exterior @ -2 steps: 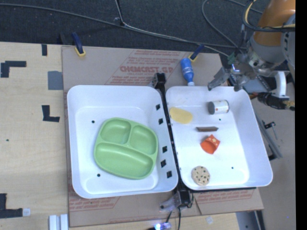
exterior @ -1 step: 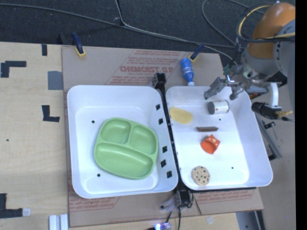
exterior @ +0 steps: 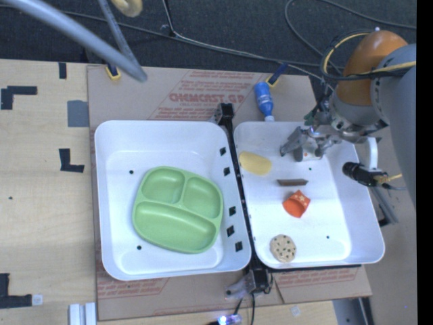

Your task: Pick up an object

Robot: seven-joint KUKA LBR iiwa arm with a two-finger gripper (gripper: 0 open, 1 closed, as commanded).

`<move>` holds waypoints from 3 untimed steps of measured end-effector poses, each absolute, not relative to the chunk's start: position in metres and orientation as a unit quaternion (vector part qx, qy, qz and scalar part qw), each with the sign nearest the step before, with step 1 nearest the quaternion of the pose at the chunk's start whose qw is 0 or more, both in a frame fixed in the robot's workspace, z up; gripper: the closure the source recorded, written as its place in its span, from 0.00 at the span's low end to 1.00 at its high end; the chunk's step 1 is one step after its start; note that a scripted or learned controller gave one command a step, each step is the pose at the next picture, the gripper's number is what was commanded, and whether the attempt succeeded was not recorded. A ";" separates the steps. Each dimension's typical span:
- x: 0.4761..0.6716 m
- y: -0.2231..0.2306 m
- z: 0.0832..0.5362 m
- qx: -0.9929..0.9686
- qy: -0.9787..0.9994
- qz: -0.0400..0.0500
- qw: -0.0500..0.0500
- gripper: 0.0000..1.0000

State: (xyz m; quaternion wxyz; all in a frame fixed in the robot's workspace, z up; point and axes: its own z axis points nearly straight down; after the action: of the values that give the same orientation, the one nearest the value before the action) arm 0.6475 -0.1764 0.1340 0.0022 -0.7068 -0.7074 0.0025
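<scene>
- The grey two-finger gripper point(exterior: 300, 147) hangs over the far part of the right-hand shallow white bin point(exterior: 362, 239); nothing sits between its tips, so by my reading no pick has been made yet.
- Whether the gripper is spread or closed I cannot tell from this slanted view.
- Candidate things all lie loose on that bin's floor: a pale yellow rounded piece point(exterior: 254, 162) by the left wall, a thin dark brown bar point(exterior: 292, 181) near the middle, an orange-red toy chunk point(exterior: 296, 204) just below it, and a round tan chocolate-chip cookie point(exterior: 283, 248) near the front edge.
- The brown bar and the yellow piece lie nearest the gripper, yet apart from it.
- The left-hand white bin point(exterior: 111, 141) holds a light green divided plastic plate point(exterior: 177, 209).
- Left to do, as I judge it: descend on one item, close, and lift it clear.
</scene>
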 end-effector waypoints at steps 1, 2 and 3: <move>0.653 -0.180 0.114 -0.707 -0.707 -0.002 -0.009 0.00; 0.652 -0.180 0.122 -0.706 -0.708 0.001 -0.007 1.00; 0.656 -0.177 0.165 -0.706 -0.708 -0.001 -0.001 1.00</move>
State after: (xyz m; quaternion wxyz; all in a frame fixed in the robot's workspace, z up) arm 0.6563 -0.1775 0.1653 -0.0015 -0.7064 -0.7078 -0.0011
